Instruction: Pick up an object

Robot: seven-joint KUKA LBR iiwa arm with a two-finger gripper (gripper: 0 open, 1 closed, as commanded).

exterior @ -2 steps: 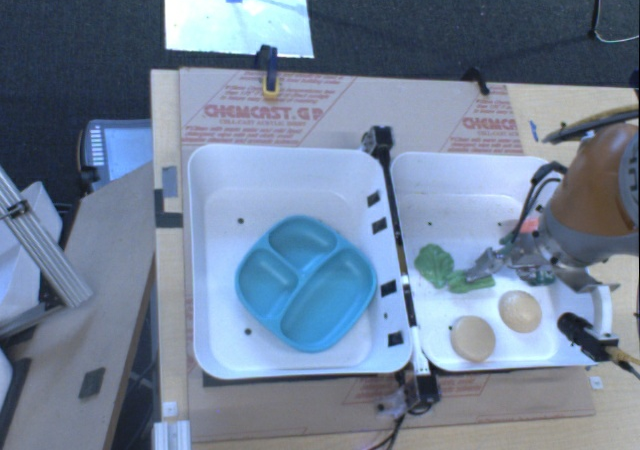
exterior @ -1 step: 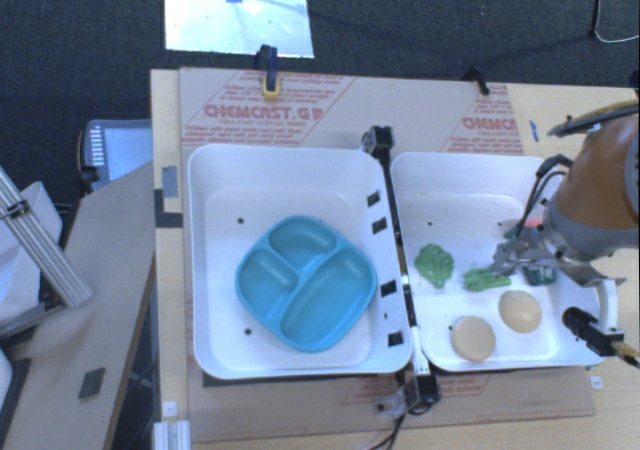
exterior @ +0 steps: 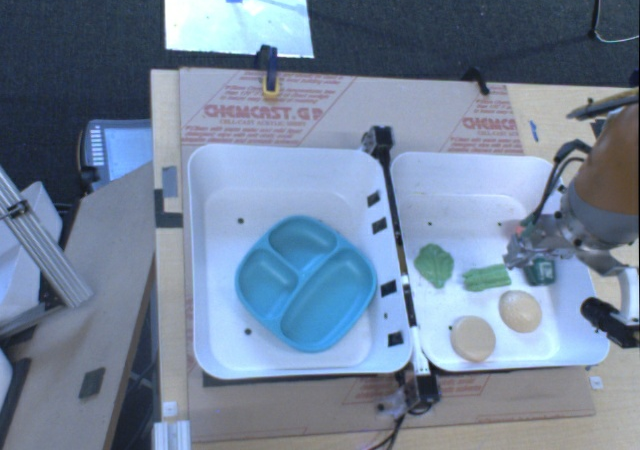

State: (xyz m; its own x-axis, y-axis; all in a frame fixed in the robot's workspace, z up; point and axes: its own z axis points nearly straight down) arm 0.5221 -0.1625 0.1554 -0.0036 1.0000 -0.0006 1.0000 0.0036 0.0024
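The right bin (exterior: 470, 188) holds a green leafy piece (exterior: 434, 264), a flat green oblong piece (exterior: 486, 278), and two round tan pieces, one at the front (exterior: 473, 338) and one further right (exterior: 520, 311). My gripper (exterior: 530, 260) hangs low over the right side of this bin, just right of the oblong green piece and above the right tan piece. A small dark teal thing (exterior: 541, 271) shows at the fingertips; whether it is held I cannot tell.
The left bin (exterior: 290, 168) holds a blue divided plate (exterior: 305, 283). A black divider with clips (exterior: 390, 258) runs between the bins. The arm's orange band (exterior: 610, 178) rises over the right bin's right wall.
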